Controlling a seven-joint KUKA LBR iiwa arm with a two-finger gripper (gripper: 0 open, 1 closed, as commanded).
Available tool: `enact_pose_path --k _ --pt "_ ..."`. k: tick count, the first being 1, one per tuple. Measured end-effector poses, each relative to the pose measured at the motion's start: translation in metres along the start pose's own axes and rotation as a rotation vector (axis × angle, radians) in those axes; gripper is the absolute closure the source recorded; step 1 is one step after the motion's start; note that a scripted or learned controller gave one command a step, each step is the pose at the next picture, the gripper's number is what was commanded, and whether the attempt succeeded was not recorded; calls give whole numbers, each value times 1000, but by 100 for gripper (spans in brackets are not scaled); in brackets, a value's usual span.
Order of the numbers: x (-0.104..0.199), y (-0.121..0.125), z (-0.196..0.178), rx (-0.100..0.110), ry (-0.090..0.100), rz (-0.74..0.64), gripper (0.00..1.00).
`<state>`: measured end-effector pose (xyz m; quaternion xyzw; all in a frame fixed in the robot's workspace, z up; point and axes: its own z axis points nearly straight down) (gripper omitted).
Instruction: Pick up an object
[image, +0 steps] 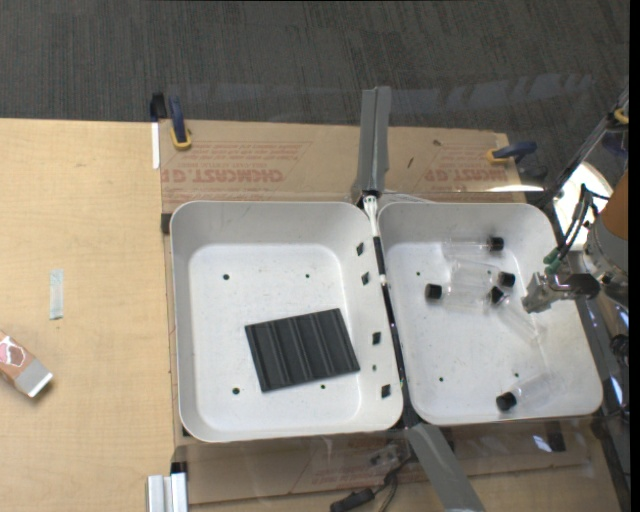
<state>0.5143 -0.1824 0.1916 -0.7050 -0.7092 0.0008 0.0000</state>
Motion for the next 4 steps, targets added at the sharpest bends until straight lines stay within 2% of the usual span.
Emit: enact_pose_path --k 1,2,3,4 --pt "0 0 0 0 0 0 0" --pt "-30 53 102 2 9 -66 0" --pt "-31 53 93 2 4 -67 100" --pt "-30 53 93 3 5 -68 0"
